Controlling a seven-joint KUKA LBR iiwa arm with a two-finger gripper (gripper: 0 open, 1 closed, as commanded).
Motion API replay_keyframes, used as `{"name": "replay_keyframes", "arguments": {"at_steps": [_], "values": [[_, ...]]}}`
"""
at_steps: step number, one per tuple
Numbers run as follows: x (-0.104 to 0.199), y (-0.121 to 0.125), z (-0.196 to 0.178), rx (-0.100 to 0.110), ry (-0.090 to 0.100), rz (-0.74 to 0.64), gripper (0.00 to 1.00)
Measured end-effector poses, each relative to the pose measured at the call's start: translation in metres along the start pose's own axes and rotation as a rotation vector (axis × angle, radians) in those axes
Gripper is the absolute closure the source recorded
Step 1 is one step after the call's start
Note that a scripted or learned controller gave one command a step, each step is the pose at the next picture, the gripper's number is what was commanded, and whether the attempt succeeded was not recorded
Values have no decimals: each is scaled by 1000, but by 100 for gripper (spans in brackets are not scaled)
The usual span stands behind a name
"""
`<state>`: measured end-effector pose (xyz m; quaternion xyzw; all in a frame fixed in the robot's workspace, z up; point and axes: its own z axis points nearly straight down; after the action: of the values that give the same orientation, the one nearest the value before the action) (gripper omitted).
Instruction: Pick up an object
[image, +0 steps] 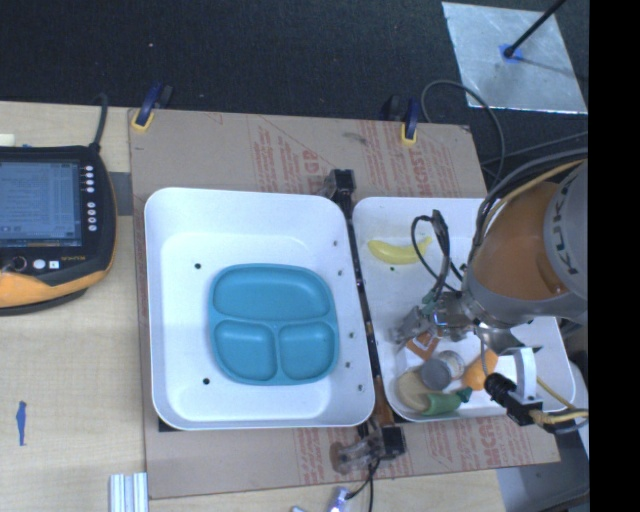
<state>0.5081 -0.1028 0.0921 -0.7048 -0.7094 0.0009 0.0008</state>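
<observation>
Banana (395, 250) lies in right bin (380, 300), gripper (428, 325) poised near it.

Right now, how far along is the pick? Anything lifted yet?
Done: the arm has reached over the right bin, above the clutter at its near end. In hand: nothing I can confirm; the pincer is hidden among that pile, so a grasp can't be judged. Left: lifting an object out. The yellow banana lies in the right bin, and the blue divided plate sits in the left bin.

Blue divided tray (273, 323): smooth, glossy plastic. White bins (170, 300): smooth, matt plastic. Backing sheet (300, 150): matt brown cardboard. Worktop (70, 400): pale wood grain.
</observation>
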Motion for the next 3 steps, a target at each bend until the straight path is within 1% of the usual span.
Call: {"name": "replay_keyframes", "arguments": {"at_steps": [1, 2, 3], "values": [[-4, 28, 0, 1, -1, 0, 0], [-9, 65, 0, 0, 0, 4, 0], [3, 140, -8, -1, 1, 3, 0]]}}
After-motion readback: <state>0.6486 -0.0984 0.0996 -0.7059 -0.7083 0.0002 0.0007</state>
